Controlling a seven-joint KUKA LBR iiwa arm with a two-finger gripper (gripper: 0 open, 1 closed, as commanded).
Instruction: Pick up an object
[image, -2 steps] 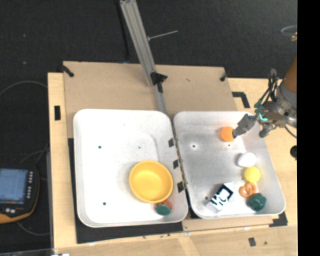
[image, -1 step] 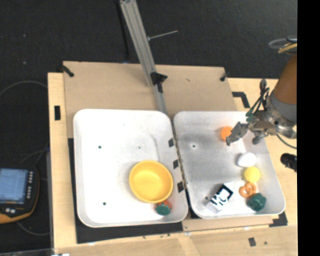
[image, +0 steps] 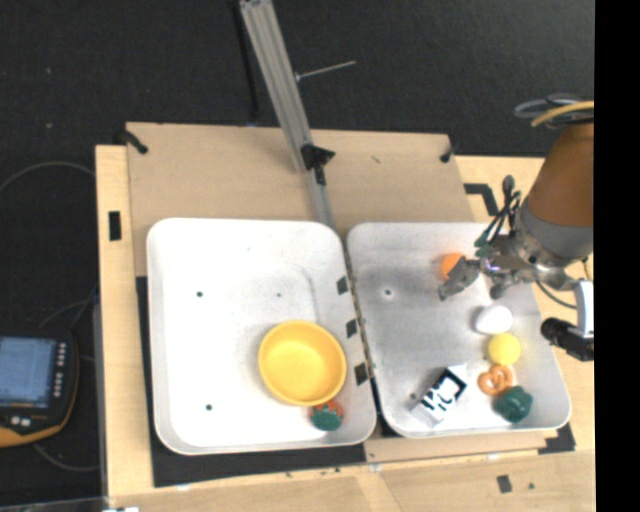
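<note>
My gripper (image: 473, 283) hangs over the back part of the right bin (image: 400, 330), open, its two dark fingers spread with nothing between them. A small orange object (image: 451, 265) lies just behind the left finger (image: 450, 284), close beside it but not in the gap. In front of the gripper a white egg-shaped object (image: 493, 320) rests on the bin floor. Further forward lie a yellow ball (image: 504, 349), an orange ring-like piece (image: 494, 379), a dark green object (image: 514, 404) and a black-and-white box (image: 441, 394).
The left bin (image: 200, 300) holds a yellow bowl (image: 302, 362) and a small green-and-red item (image: 327, 416) at its front right corner. A metal pole (image: 285, 90) slants up behind the bins. A pendant (image: 30, 385) lies off the bench at far left.
</note>
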